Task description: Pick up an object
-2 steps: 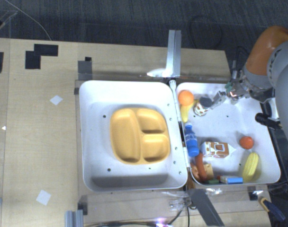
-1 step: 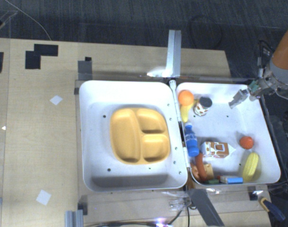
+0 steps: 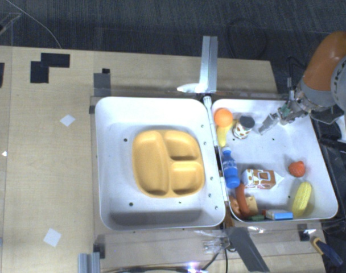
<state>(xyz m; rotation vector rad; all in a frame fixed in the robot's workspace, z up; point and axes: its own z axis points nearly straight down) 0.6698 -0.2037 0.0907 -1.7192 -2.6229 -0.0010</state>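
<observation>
Gripper (image 3: 268, 123) hangs over the right bin's (image 3: 326, 206) upper area, beside a dark round object (image 3: 246, 121); its jaws cannot be told apart or together, and nothing shows between them. Corn cob (image 3: 301, 198), tomato (image 3: 297, 168) and blue bottle (image 3: 229, 169) lie below. Yellow divided tray (image 3: 166, 162) fills the left bin (image 3: 107, 152).

We see two white bins side by side. The left bin (image 3: 110, 169) holds a yellow divided tray (image 3: 166, 162). Over the right bin (image 3: 318, 147), the gripper (image 3: 268, 124) hangs near a dark round object (image 3: 246, 121), above a blue bottle (image 3: 229, 169), red ball (image 3: 297, 168) and corn cob (image 3: 301, 197).
</observation>
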